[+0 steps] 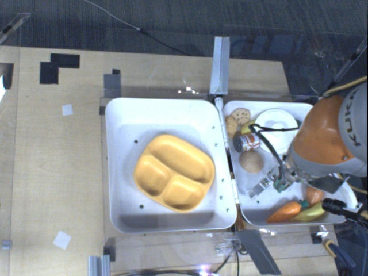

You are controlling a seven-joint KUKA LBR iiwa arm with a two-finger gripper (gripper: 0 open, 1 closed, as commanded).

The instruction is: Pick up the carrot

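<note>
1 carrot [286, 211] — just below-right of the claw [261, 186] — untouched

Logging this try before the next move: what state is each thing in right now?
carrot: lying in the right bin, not held.
gripper: above the right bin floor, beside the carrot.
yellow divided plate: right way up in the left bin.
can: on its side.

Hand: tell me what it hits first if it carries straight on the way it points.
The hand points toward the view's lower left, over bare floor of the right bin. Going on, it likely meets that floor or the bin's left wall first. The carrot lies off that line, though depth is unclear.
</note>
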